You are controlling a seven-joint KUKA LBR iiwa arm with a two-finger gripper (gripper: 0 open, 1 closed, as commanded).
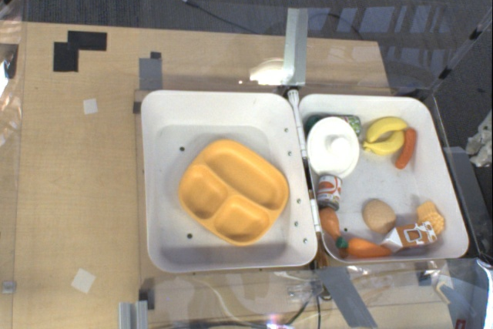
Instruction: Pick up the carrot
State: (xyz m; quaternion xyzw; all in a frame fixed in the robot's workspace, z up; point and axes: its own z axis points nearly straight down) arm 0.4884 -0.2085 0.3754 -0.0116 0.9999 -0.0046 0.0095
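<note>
The carrot [368, 248] is orange with a green leafy end pointing left. It lies flat along the near wall of the right bin [451, 189], at its front left. An orange-red piece [330, 222] lies just up and left of it, close to its green end. A small carton [416, 235] rests to its right, near its tip.
The right bin also holds a brown potato [378, 216], a small can [329, 191], a white round lid or bowl [333, 146], a banana [385, 133], a red sausage [406, 148] and a waffle piece [431, 216]. The left bin [162, 166] holds a yellow divided plate [233, 190].
</note>
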